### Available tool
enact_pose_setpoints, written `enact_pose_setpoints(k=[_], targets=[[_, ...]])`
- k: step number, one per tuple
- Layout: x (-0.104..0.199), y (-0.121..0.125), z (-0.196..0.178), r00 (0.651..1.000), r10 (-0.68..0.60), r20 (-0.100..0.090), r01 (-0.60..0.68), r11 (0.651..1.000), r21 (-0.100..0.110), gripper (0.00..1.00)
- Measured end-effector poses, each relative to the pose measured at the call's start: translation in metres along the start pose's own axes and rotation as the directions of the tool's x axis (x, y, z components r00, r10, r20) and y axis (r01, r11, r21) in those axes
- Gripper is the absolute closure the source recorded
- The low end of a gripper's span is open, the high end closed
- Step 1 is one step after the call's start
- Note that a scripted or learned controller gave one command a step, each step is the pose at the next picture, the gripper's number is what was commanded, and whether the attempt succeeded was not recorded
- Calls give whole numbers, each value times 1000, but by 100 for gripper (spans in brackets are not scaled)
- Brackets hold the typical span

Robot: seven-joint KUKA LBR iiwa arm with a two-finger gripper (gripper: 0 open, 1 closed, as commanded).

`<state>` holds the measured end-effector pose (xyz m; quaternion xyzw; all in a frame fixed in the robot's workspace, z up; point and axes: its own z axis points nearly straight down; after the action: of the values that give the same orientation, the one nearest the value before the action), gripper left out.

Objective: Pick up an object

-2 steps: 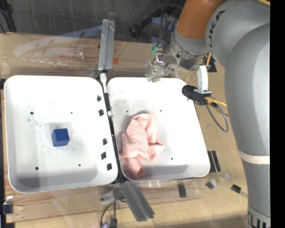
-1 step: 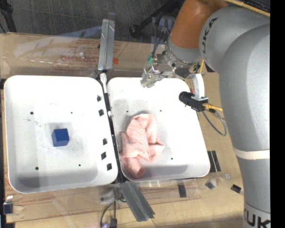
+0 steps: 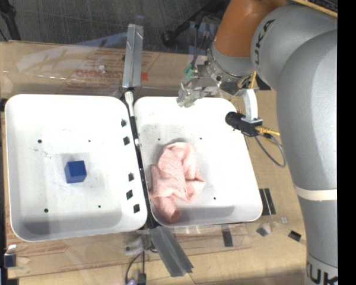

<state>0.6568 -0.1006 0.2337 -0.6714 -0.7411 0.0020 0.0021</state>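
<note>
The left bin (image 3: 24,117) holds a small blue cube (image 3: 75,171), sitting toward 7 o'clock of that bin's middle, flat on the floor and well apart from every wall. A grey divider strip (image 3: 132,58) runs up from the seam between the two bins toward 12 o'clock.

In the right bin (image 3: 237,183) lies a crumpled pink cloth (image 3: 175,177), bunched into a heap that stretches from the bin's middle down toward 7 o'clock, its lower end near the front wall and its left edge close to the seam.

The gripper (image 3: 188,97) hangs at about 12 o'clock of the right bin, over the back rim, well apart from the cloth and touching nothing. Its fingertips are small and blurred against the white rim; whether they are spread or pressed together cannot be told, and nothing is seen between them. Above it, toward 1 o'clock, is the orange band (image 3: 240,19), and the grey arm (image 3: 302,100) fills the right side. A black cable fitting (image 3: 243,122) juts over the bin's right rear corner.
</note>
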Motion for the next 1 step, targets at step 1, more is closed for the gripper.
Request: enact_pose_setpoints(k=[1], targets=[[1, 0, -10, 1000, -4, 0, 4, 1000, 1, 100]])
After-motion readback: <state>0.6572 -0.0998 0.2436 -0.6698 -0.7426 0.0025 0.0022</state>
